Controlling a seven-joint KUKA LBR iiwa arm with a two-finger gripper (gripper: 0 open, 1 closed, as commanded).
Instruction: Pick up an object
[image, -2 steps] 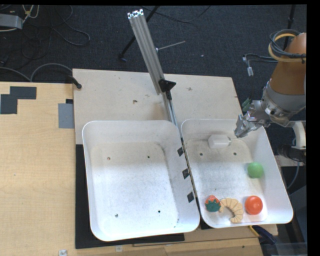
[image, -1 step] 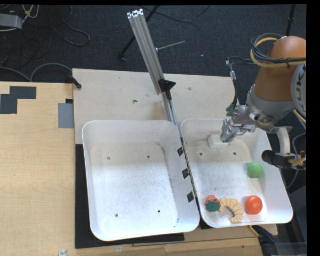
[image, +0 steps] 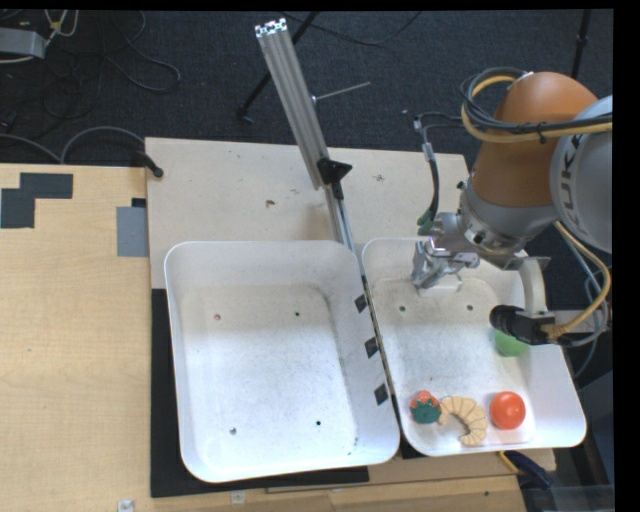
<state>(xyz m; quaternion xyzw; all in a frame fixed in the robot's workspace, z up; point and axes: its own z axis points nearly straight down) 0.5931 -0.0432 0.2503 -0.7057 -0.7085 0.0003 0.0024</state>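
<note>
**Arm over right bin, toys bunched at near edge**

Grey arm with orange band reaches in from the right; its metal two-finger gripper (image: 437, 268) hangs above the far part of the right-hand shallow white bin (image: 452, 340). Can't tell the claw's state, too small and blurred. Along that bin's near edge: small red-and-green toy (image: 425, 406), tan croissant-shaped piece (image: 465, 417) just beside it, round orange-red ball (image: 508, 409) next. Green object (image: 509, 345) sits at the bin's right side, partly hidden behind a black part of the arm. Left-hand shallow white bin (image: 262, 358) shows only dark specks.
</note>
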